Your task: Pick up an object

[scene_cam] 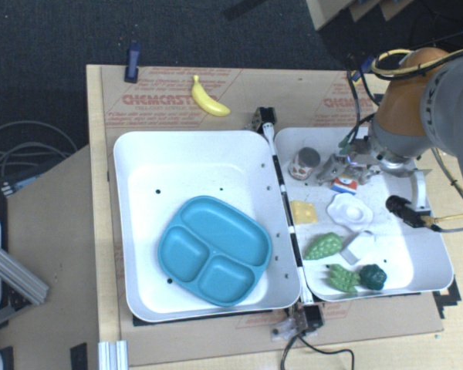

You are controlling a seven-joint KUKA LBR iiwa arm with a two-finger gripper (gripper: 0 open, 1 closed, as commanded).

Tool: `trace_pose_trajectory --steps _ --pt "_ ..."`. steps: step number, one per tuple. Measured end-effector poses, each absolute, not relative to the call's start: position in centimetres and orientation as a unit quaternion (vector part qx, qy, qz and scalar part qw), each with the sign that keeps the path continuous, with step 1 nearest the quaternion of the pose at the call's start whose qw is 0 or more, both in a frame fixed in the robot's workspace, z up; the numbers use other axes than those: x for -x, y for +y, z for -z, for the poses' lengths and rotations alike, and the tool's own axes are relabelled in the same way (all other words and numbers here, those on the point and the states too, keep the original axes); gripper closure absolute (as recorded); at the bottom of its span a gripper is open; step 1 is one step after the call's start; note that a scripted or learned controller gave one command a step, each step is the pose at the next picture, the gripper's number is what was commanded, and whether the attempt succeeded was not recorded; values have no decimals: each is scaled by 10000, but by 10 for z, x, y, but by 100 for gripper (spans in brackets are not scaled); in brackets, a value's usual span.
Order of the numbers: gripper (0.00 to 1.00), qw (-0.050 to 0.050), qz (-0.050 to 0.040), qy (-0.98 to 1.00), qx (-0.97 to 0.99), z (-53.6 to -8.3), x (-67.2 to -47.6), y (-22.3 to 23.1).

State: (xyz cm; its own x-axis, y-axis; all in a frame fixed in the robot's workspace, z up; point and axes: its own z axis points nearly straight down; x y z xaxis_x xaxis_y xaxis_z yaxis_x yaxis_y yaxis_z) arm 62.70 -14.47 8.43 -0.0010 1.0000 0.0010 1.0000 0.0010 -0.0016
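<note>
The claw point(347, 164) hangs low over the far part of the right bin point(432, 257), below the orange band point(405, 102) of the grey arm point(447, 106) that comes in from the right; whether it is released or clenched cannot be told, for its tip is lost among small metal parts and a red, white and blue item point(344, 183) just beneath it. Just to the claw's left stands a small grey cup point(307, 159). On the near side of the claw lies a white crumpled object point(349, 211), with a yellow block point(302, 212) to the near left. Farther toward the near rim lie a light green leafy toy point(324, 246), a second green toy point(341, 278) and a dark green ball point(373, 277), the last two just beside each other. Well to the claw's left, across the divider, the left bin point(139, 168) holds a blue divided plate point(214, 249). Far left of the claw, beyond the bins on the bench point(108, 114), lies a yellow banana point(208, 99).
</note>
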Motion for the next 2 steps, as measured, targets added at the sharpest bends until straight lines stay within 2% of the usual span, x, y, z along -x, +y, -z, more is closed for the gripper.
trace_pose_trajectory --steps 1,2 --pt "100 -4 2 -7071 7071 -95 -628 -145" --pt "100 5 5 -7078 7065 -185 -550 -79"
